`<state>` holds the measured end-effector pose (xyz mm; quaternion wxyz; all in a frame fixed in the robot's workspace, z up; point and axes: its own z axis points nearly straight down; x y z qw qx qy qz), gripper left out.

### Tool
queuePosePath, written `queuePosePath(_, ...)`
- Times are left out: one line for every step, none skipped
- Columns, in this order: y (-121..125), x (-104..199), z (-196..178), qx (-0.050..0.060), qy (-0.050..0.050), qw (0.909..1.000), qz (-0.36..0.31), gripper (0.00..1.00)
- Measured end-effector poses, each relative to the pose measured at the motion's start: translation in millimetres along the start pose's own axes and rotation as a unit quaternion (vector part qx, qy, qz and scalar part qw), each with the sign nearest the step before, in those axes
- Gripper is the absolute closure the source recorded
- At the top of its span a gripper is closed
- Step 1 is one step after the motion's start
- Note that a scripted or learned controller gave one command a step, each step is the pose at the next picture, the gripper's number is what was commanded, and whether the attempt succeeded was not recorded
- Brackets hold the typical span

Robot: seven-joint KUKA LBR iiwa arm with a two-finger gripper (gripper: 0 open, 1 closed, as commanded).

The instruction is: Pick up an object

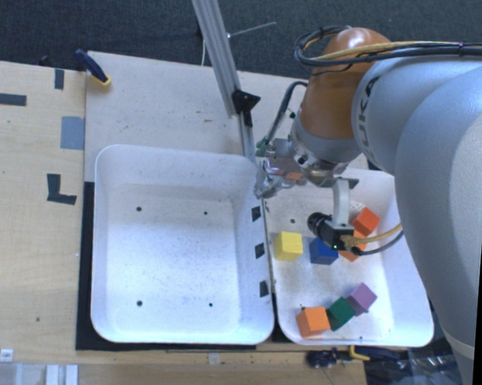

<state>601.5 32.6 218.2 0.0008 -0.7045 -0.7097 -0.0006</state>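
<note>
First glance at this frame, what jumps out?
The big grey arm with its orange band dominates the right side, reaching down over the right white bin. Small coloured cubes lie in that bin: a yellow cube beside a blue cube mid-bin, and an orange cube, green cube and purple cube clustered nearer the front edge.
</note>
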Motion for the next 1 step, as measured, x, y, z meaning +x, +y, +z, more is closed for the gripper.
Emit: queuePosePath(14.6,49.1,0.8,0.0,0.0,1.0,0.0,1.0)
